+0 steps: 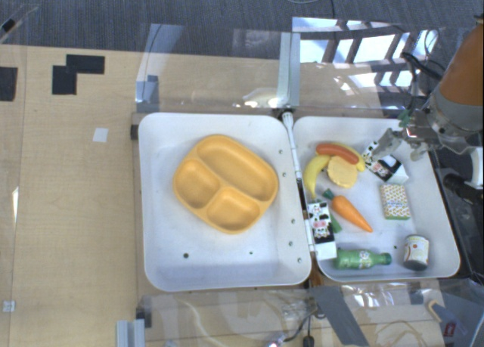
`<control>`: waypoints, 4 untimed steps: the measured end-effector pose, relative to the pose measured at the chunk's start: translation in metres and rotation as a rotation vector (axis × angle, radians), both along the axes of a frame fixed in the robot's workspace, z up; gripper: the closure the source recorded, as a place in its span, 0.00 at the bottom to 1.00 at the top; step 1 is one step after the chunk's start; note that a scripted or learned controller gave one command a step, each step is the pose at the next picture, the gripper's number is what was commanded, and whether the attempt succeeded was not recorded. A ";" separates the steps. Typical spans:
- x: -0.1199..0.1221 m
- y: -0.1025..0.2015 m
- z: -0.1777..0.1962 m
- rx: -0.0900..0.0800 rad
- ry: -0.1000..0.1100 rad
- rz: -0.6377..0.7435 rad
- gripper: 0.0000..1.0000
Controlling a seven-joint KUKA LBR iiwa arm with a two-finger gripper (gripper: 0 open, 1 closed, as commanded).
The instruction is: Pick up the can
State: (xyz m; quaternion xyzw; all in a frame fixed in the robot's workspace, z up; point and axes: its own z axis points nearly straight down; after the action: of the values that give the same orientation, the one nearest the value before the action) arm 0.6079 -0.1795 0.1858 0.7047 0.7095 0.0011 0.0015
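Well, can (416,252) near-right corner, claw (403,136) well apart.

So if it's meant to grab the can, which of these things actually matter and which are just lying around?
Part of the job:
- can, right bin's near right corner
- gripper, over that bin's far side

Just lying about:
- yellow divided plate, left bin
- banana
- sausage
- carrot
- green bottle
- milk carton
- patterned box
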 end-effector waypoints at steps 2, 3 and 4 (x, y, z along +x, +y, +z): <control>0.023 0.042 0.253 -0.006 -0.014 0.098 1.00; 0.023 0.042 0.253 -0.006 -0.013 0.098 0.00; -0.067 0.026 0.252 -0.009 -0.006 0.911 0.00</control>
State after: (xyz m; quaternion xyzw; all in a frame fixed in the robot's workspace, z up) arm 0.5407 -0.1532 0.4381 0.3209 0.9471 0.0006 0.0057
